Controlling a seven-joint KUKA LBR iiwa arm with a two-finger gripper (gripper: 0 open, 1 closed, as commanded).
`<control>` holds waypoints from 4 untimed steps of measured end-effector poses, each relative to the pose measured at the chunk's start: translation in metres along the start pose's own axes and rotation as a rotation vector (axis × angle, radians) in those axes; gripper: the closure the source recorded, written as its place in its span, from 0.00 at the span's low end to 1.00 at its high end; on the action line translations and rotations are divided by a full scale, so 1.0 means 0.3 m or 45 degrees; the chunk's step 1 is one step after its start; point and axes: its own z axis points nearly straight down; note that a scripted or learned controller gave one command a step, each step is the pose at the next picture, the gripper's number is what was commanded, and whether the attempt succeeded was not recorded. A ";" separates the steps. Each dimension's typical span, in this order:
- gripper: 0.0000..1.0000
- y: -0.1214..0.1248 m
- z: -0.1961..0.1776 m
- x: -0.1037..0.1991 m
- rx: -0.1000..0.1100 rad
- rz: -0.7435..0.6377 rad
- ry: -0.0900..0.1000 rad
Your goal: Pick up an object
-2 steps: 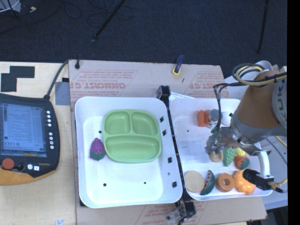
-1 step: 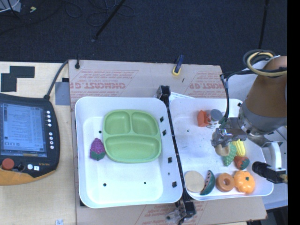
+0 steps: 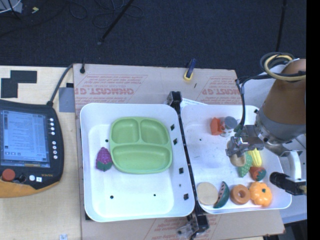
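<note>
Jaw state is something we cannot make out: the metal two-finger gripper (image 3: 242, 149) hangs low over the right bin, and its tip blurs into the toys beneath it, so whether anything is caught there stays unclear to us.

Going from the left, we see a black handheld control pendant with a lit screen (image 3: 27, 141) lying on the bench. Next comes the left shallow white plastic bin (image 3: 131, 204). Inside it a small purple toy grape cluster (image 3: 104, 159) rests just beside the left edge of a light green three-compartment plastic plate (image 3: 140, 145).

We then reach the right shallow white plastic bin (image 3: 207, 134), which holds the candidate objects. Along its near wall sit a round tan toy bun (image 3: 206, 192), a toy watermelon slice with a green rind (image 3: 222, 194), an orange ring-shaped toy doughnut (image 3: 240, 194) and a small orange toy pumpkin (image 3: 260, 193), close together in a row. Farther back we see an orange block-shaped toy (image 3: 216, 126) beside a small grey rounded piece (image 3: 230, 122). Right under the gripper lies a yellow toy corn cob with green husk (image 3: 254, 160), with a small red rounded toy (image 3: 257, 173) near it.

At the far right rises the grey arm with its orange band (image 3: 285, 96).
</note>
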 end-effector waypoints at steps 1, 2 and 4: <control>1.00 -0.020 0.004 0.141 0.003 -0.005 0.002; 1.00 -0.010 -0.014 0.338 0.001 -0.008 0.002; 1.00 -0.044 0.001 0.731 0.004 -0.007 0.001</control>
